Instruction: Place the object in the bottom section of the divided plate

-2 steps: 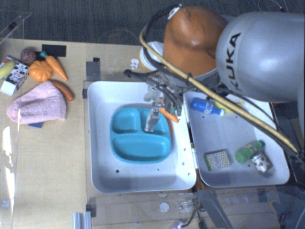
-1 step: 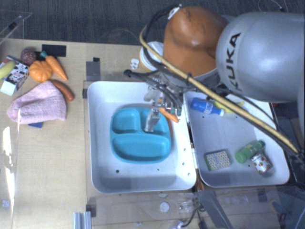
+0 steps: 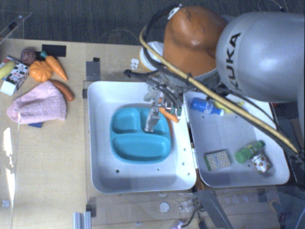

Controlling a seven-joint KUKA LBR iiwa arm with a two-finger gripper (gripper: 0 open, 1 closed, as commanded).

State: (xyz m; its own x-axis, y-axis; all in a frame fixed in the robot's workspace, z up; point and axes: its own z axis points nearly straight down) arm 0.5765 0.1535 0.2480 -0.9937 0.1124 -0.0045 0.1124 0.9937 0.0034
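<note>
Overhead, grey arm (image 3: 257, 51) reaching in from right across two white bins; left bin (image 3: 100, 166) holding blue divided plate (image 3: 140, 135), bottom section bare. Gripper (image 3: 157, 112) low over plate's upper right section, clenched on small orange carrot-like object (image 3: 169, 114), which sticks out rightward above plate's right rim.
</note>
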